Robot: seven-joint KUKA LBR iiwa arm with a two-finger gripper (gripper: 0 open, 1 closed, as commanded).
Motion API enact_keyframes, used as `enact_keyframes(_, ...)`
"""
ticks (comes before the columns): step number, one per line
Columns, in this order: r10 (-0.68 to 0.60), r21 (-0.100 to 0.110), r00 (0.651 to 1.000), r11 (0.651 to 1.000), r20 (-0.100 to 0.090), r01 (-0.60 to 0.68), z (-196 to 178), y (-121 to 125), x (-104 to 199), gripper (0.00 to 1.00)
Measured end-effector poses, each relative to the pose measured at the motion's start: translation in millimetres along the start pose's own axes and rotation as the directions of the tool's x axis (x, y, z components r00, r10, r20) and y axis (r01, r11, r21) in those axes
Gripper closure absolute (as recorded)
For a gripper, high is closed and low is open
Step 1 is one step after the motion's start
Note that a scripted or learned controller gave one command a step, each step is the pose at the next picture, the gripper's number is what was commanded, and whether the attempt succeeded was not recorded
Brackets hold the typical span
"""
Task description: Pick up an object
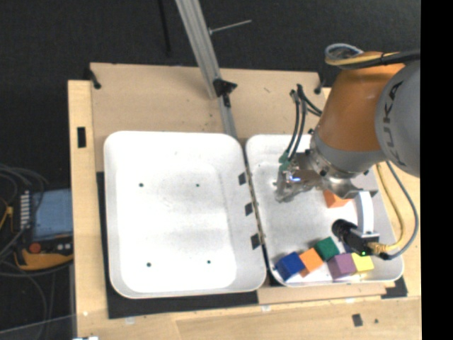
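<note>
My gripper (289, 185) hangs over the upper-middle of the right bin (263, 154); its tip is a blur of metal, so I cannot tell whether anything is pinched there. The nearest object, an orange piece (333, 200), sits at about four o'clock, half tucked under my wrist, its shape unclear. Further along at five o'clock a cluster lies by the bin's near edge: blue block (289, 265), orange block (311, 260), green block (326, 248), purple block (342, 265), yellow block (363, 263).
</note>
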State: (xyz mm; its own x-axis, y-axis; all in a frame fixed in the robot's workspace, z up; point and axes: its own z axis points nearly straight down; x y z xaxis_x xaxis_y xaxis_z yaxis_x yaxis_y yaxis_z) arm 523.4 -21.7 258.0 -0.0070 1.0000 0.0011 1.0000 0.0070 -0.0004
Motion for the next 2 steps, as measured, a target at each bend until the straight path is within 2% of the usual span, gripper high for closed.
enact_keyframes(2,-0.001,-0.001,1.0,1.0,-0.001,0.001,-4.4,-10.0,92.2,1.0)
